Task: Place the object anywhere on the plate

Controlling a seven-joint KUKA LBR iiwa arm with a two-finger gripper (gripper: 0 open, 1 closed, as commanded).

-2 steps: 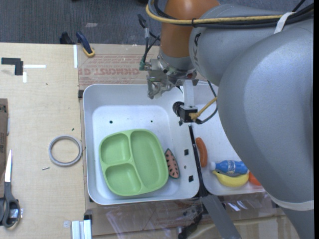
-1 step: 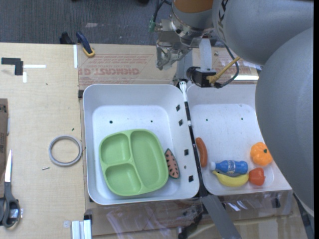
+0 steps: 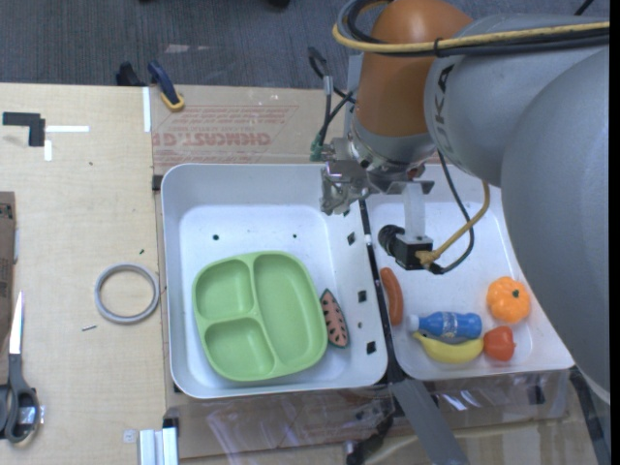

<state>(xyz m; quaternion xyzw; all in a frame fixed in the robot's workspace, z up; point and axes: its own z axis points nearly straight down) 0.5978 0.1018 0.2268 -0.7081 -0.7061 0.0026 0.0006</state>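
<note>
The green plate with three compartments lies in the left bin, and nothing rests on it; a watermelon slice lies just beside its right edge on the bin floor. The right bin holds the likely candidates for the task: a sausage against the divider wall, a banana with a blue bottle touching it from above, a tomato near the banana's right end and a small pumpkin beyond that. The arm hangs over the back of the bins, and the tool sits near the divider at the rear of the left bin; I cannot tell from this slanted look how the tool is set, and nothing is seen held in it. In my judgement no object has been picked yet, so the whole carry lies ahead. The risks come from crowding: the banana, bottle and tomato touch or nearly touch, so a descent there could nudge a neighbour or catch two things at once. The sausage lies so tight to the wall that the tool might strike the rim. The round pumpkin and tomato may roll or slip out, and a release near the plate's edge could let a thing tumble off onto the bin floor
</note>
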